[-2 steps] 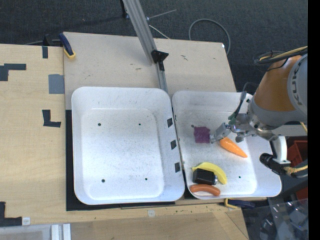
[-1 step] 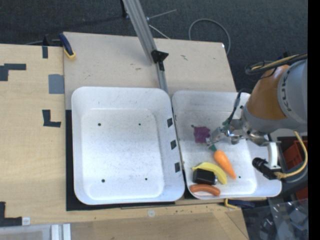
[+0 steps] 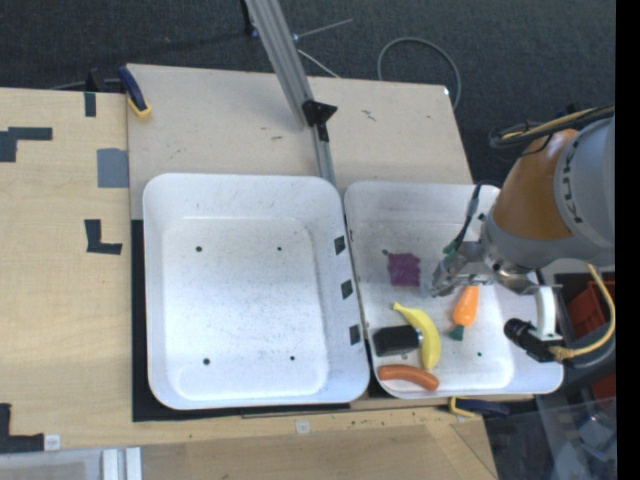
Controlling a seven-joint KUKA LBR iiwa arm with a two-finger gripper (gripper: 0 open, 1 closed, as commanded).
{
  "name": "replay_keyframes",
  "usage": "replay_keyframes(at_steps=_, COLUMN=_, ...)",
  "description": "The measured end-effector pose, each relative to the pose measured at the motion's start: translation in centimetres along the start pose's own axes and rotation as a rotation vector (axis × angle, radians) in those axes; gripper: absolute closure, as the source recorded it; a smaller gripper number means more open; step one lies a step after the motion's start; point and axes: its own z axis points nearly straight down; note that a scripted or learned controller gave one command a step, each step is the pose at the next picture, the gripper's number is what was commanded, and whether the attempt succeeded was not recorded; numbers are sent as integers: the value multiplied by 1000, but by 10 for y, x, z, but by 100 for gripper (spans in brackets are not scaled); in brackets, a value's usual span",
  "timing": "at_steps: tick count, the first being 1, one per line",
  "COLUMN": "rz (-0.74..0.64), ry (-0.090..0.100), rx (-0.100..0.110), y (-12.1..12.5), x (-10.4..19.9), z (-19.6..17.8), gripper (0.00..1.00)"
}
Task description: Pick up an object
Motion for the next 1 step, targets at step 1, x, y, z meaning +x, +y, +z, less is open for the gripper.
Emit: replay_keyframes(at_steps=1, rz=0, ry=-1, rx=-7, y=9, x=7, z=-52, gripper=100)
